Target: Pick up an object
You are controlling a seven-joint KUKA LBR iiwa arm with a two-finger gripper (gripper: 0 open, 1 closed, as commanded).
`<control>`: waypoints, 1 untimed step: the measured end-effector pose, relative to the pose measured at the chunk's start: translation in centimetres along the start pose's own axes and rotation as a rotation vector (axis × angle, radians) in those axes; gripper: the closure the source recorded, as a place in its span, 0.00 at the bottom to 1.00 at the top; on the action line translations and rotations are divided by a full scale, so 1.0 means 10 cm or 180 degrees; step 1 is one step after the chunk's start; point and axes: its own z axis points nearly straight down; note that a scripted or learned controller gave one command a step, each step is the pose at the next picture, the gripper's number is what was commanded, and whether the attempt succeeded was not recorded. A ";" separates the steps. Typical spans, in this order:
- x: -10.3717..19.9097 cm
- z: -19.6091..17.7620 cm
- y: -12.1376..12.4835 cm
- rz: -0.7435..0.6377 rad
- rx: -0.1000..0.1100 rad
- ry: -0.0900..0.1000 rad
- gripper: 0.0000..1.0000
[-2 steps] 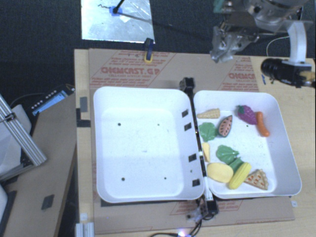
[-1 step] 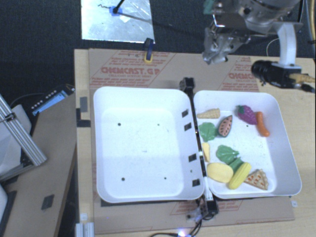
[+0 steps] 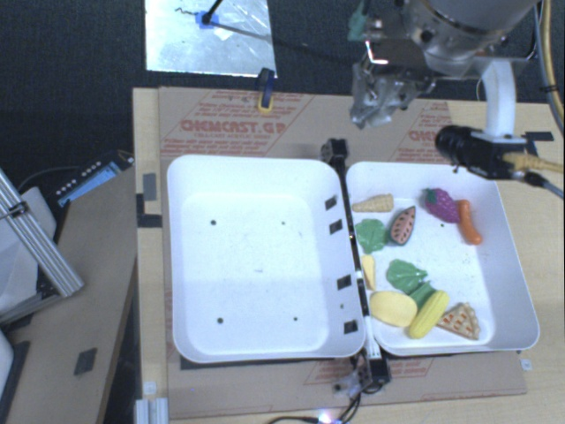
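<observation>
My gripper (image 3: 378, 104) hangs high above the bench, over the back edge between the two bins, with nothing seen between its fingers. Below it the right bin (image 3: 508, 263) holds several toy foods: a purple grape bunch (image 3: 440, 204), an orange carrot (image 3: 468, 223), a pale corn piece (image 3: 373, 204), a brown oval slice (image 3: 403, 224), a green leaf (image 3: 371, 235), a green pepper piece (image 3: 405, 275), a yellow lemon (image 3: 393, 308), a yellow corn cob (image 3: 427, 314) and a waffle wedge (image 3: 459, 321).
The left bin (image 3: 256, 254) sits beside the right one, with a black hinge strip (image 3: 346, 246) between them. A yellow and blue clamp (image 3: 265, 91) stands on the cardboard behind the left bin. A metal frame (image 3: 40, 246) lies at the far left.
</observation>
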 end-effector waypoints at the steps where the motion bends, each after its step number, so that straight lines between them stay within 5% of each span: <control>1: 0.21 0.00 -0.17 -0.0001 0.0000 0.0000 1.00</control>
